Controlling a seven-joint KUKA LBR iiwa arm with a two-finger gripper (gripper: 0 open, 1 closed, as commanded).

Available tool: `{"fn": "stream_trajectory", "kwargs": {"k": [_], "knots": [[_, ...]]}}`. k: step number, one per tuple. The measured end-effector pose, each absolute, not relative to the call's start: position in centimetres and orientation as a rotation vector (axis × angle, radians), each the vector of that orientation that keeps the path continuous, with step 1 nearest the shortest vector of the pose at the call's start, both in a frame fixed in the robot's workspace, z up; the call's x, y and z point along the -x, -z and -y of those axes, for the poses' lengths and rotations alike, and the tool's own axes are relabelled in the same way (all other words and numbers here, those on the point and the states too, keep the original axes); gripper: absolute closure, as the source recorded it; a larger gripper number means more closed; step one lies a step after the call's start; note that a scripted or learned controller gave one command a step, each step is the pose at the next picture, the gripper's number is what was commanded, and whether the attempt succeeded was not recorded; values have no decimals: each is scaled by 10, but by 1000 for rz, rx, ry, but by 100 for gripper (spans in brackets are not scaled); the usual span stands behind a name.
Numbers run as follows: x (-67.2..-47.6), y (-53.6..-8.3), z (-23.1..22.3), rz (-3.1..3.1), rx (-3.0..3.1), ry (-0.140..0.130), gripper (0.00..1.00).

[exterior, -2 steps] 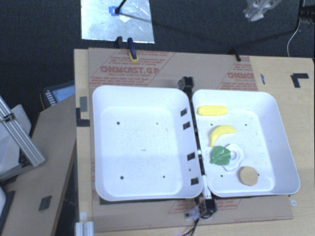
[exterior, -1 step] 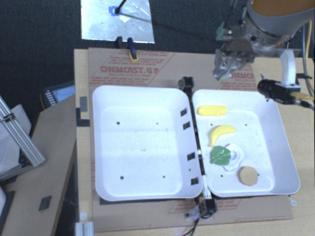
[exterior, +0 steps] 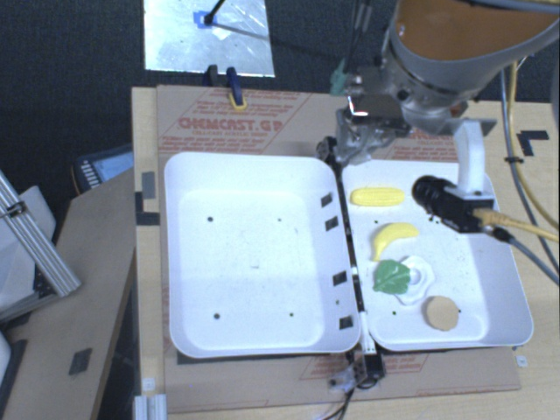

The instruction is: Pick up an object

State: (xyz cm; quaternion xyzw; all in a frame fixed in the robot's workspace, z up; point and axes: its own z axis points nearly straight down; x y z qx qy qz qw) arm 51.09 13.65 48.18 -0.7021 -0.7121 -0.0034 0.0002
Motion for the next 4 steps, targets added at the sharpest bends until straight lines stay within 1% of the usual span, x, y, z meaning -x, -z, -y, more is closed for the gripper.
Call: {"fn": "stream_trajectory", "kwargs": {"k": [1, 2, 3, 4], "knots": [[-587, -512, -172, 2233, 2216, 11, 100], [-497, -328, -210, 2224, 2205, -26, 100], [-575, -508, -235, 2233, 2221, 28, 100], [-510, -483, -235, 2228, 2212, 0, 100]]}}
